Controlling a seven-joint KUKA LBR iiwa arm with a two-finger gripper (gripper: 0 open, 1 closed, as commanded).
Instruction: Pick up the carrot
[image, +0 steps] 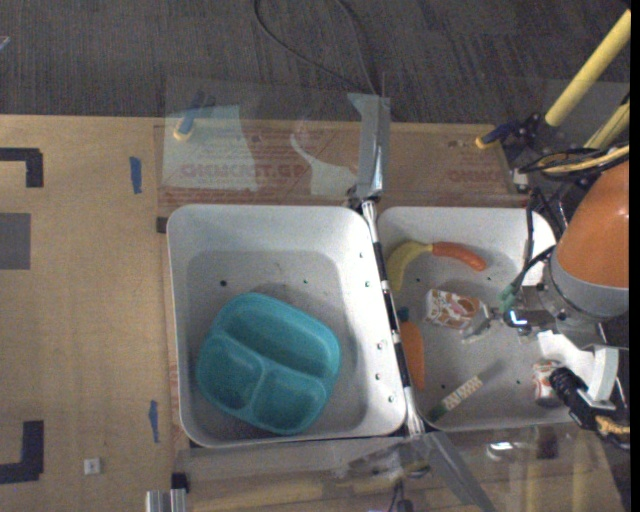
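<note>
Right bin (500, 222) holds the carrot (412, 354) — gripper (487, 322) nearby, its grip unreadable.

A robot arm (590, 270) with a smooth, rounded grey body and a broad, glossy orange band (605, 225) above the wrist. Thin black cables (560, 165) loop beside it, and below the wrist sit blocky grey and white parts. A small metal claw (487, 322) juts from the end, with a tiny blue-green light near it.
</note>
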